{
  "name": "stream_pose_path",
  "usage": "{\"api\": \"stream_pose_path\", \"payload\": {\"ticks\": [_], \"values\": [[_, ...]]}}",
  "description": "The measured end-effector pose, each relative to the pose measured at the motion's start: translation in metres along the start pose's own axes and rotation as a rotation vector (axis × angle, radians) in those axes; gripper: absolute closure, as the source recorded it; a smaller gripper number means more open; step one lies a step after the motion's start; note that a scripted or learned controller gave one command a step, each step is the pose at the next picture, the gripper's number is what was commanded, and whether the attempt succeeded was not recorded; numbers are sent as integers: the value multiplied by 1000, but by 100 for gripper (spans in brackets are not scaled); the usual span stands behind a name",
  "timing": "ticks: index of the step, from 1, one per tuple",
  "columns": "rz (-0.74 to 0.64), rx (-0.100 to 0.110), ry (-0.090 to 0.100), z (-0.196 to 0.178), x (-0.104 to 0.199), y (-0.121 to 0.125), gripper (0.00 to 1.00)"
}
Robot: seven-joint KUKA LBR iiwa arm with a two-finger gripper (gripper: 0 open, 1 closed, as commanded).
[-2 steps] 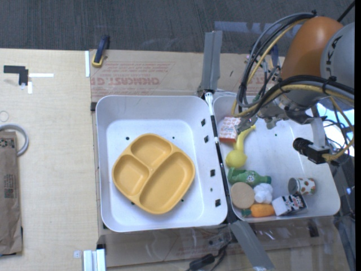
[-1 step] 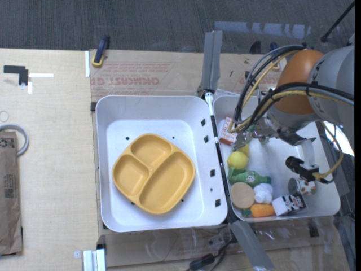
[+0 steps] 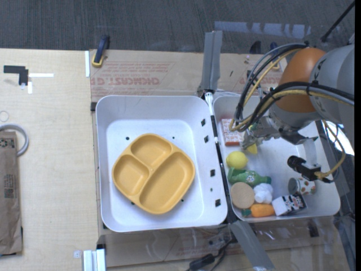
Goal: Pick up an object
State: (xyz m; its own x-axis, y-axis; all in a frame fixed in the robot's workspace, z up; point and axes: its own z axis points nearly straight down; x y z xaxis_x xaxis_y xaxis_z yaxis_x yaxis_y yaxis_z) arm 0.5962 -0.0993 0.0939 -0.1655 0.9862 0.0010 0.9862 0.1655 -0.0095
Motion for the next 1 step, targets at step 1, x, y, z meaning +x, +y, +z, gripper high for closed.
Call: {"api": "stream_pose_path", "payload": {"ticks": [1], "values": [[-24, -4, -2, -98, -10, 12, 100]]}}
